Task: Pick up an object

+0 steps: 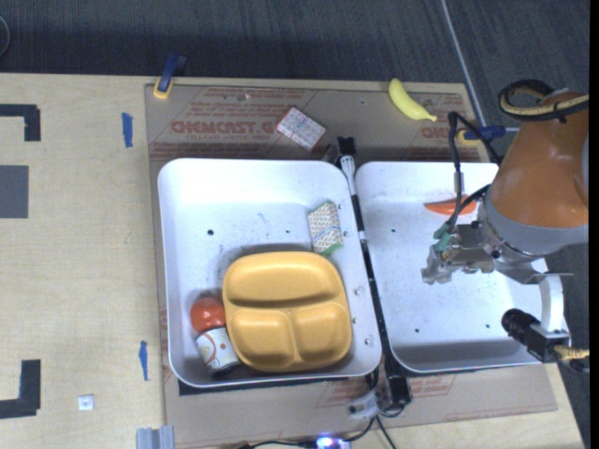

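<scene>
The wooden tabletop (75, 279) carries a cardboard sheet on which two shallow white bins sit side by side. The left bin (187, 204) holds a large yellow divided tray (285, 309), lying flat toward the near wall. Just beside the tray's left edge lie a red ball (207, 313) and a small white can with orange markings (215, 348), touching each other. A patterned packet (325, 225) rests just above the tray's far right corner. The right bin (412, 335) holds an orange carrot-like piece (442, 208) near its far wall. The grey arm (547, 190) with its orange band reaches over this bin from the right. Its claw (442, 260) hangs over the bin floor, near the orange piece but apart from it; whether it is wide or narrow I cannot tell. Beyond the bins on the cardboard lie a yellow banana (410, 101) and a small printed box (299, 127).
</scene>
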You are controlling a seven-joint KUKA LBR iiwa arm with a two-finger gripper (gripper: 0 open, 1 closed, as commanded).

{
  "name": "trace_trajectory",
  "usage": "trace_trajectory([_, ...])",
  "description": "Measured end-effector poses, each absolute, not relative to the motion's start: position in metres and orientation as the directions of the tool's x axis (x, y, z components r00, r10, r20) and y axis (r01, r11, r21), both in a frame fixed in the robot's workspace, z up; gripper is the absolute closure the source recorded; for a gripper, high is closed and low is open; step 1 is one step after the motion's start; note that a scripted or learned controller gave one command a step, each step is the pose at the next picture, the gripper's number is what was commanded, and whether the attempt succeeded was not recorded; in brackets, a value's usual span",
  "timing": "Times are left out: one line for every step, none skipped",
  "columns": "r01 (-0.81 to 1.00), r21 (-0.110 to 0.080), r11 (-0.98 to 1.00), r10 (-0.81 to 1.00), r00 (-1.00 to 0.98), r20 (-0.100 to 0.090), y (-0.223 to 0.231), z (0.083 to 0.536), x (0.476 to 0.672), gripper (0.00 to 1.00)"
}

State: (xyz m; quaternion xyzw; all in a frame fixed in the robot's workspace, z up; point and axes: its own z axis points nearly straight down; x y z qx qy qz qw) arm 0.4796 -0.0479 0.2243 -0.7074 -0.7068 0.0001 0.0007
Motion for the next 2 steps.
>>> trace_trajectory([1.0, -0.001, 0.001, 1.0, -0.001, 0.002, 0.003, 0.22, 0.48, 1.0])
trace_trajectory([1.0, -0.002, -0.001, 1.0, 0.001, 0.0, -0.046, 0.184, 0.505, 1.0])
